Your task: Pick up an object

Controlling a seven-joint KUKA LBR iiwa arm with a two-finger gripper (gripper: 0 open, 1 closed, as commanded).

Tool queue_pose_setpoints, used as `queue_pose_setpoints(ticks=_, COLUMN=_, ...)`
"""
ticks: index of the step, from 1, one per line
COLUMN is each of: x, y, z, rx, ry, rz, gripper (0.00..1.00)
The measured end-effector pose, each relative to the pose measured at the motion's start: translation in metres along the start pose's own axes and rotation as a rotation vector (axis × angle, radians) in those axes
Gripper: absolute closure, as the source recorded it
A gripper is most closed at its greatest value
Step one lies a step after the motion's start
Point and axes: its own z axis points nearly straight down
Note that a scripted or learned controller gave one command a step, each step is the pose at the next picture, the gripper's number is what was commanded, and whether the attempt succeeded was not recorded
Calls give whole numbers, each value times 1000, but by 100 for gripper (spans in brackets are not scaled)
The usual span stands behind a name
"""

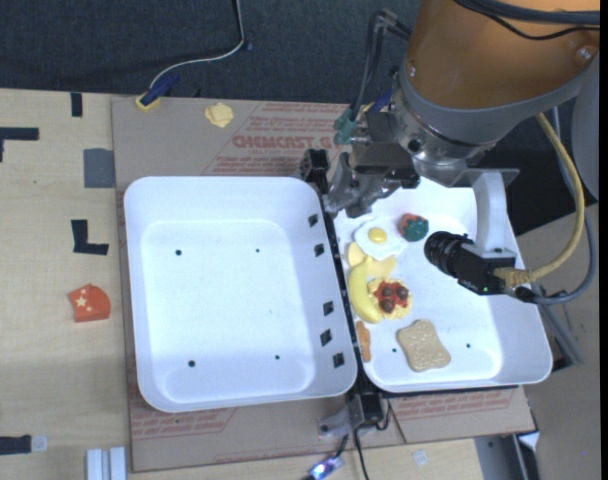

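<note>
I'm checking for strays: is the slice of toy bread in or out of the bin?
In: the tan toy bread slice lies flat on the right white bin's floor.

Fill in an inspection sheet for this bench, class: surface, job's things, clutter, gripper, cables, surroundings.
Surface: cardboard sheet under two white bins, left bin and right bin.
Job's things: in the right bin, fried egg, banana, bread slice, green and red piece.
Clutter: yellow piece on the cardboard; orange piece on the bench.
Gripper: gripper over the right bin's far left corner.
Cables: white cable behind the bench; yellow hose by the arm.
Surroundings: dark backdrop.
</note>
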Motion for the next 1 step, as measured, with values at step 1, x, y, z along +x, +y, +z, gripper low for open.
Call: queue_pose_setpoints(ticks=1, x=13, y=3, z=-86, rx=6, ry=-4, rz=7, gripper=100)
